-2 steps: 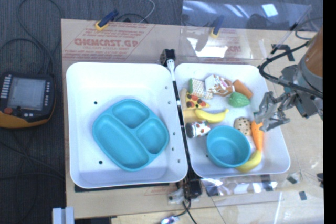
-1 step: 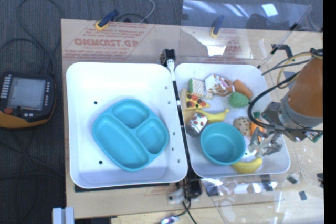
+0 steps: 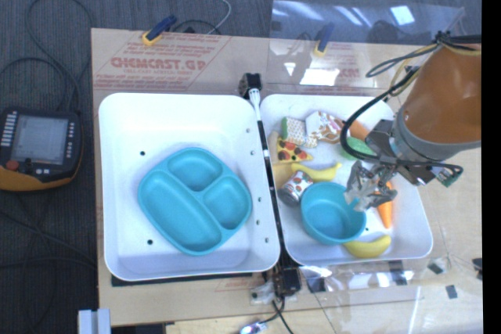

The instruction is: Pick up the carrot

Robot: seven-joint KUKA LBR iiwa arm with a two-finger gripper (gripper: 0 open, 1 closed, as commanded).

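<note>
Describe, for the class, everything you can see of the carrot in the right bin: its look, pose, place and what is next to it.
The carrot is a small orange toy, tapered, plastic by its look. It lies in the right bin, near the bin's right wall, its narrow tip pointing toward the front edge. Its upper end is hidden under the gripper, which hangs just above it. The blue bowl sits close on its left and a yellow banana lies just in front. Whether they touch cannot be told.

Pretty bright, even overhead light, soft shadows. Nasty glare on the clear plastic sheet up top, and the white bins look a bit blown out. Slightly soft overall.
</note>
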